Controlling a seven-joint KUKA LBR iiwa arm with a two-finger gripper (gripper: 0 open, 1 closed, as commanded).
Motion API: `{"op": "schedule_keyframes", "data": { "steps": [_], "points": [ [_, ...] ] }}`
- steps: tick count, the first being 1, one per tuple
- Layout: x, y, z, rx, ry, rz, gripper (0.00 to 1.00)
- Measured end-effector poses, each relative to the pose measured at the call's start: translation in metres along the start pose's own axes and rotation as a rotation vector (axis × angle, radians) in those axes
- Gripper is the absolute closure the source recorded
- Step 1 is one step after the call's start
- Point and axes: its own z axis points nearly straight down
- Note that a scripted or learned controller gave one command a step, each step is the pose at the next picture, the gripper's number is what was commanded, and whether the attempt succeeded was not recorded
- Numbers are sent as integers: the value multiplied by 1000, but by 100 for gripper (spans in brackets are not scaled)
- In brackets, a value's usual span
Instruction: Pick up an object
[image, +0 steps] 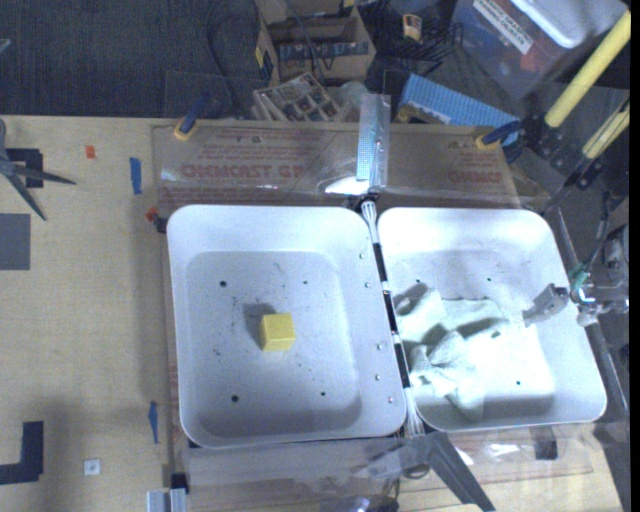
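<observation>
A small yellow block (277, 331) lies near the middle of the left bin (200, 250). In the right bin (520, 235) a heap of crumpled white cloth (455, 345) spreads across the floor, with a small grey piece (410, 297) at its left end. My gripper (548, 300) reaches in low over the right bin's right side. It is just right of the cloth and far from the yellow block. It looks small and blurred, and nothing can be seen in it.
A raised divider (385, 300) separates the two bins. A cardboard sheet (260, 165) lies behind them, with clamps and clutter further back. The wooden bench (80, 300) extends to the left, with a few small tools on it.
</observation>
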Motion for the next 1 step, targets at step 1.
{"op": "schedule_keyframes", "data": {
  "steps": [1],
  "points": [
    [36,-20,104,-8,-1,453,0]
  ]
}}
